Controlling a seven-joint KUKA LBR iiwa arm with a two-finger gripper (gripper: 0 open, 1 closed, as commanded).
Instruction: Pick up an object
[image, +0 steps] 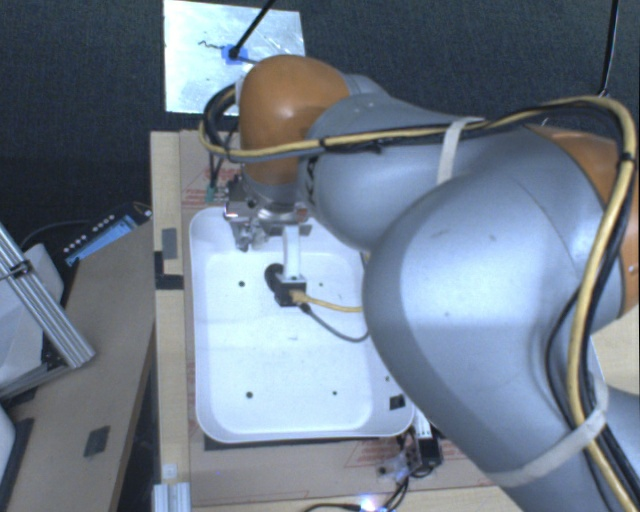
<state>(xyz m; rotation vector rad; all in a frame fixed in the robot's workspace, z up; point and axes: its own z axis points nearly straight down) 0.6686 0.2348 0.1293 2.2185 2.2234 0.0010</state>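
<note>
1. Object: a small black piece (397, 402) lies in the near right corner of the white bin (250, 350), just beside the grey arm (480, 300).
2. Tool (262, 232) hangs over the bin's far left part, well apart from the piece; apart or together, cannot tell.
3. Bin sits on the tabletop (170, 340).

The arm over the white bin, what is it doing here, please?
The grey arm reaches in from the right, and its gripper hangs over the far end of the white bin. It is meant to pick up an object, but I see nothing in its grasp at this moment, so no pick is done yet. The arm's bulk covers much of the right side of the view.
</note>
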